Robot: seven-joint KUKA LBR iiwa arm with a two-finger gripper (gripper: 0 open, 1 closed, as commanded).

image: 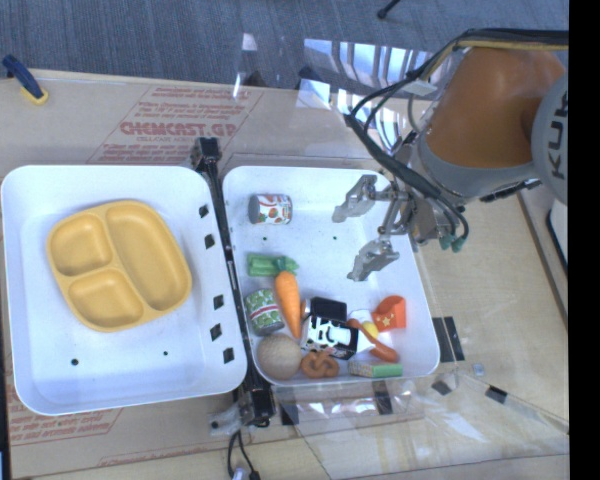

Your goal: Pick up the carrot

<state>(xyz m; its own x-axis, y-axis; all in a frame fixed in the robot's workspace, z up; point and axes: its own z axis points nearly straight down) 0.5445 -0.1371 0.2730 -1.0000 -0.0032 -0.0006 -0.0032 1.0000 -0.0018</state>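
White bins (pixel 20 268) sat on the bench; the gripper (pixel 365 230) hung spread wide, holding nothing, right of the carrot (pixel 288 303).

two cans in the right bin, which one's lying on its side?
The red-and-white can near the bin's far wall lies on its side. The green-labelled can stands upright, just left of the orange carrot.

A bench (pixel 540 268) of pale wood carries a sheet of brown cardboard (pixel 130 128) printed with red lettering. Beyond the bench's far edge lies grey-blue carpet (pixel 180 13). A blue clamp (pixel 23 78) sits at the cardboard's far left corner.
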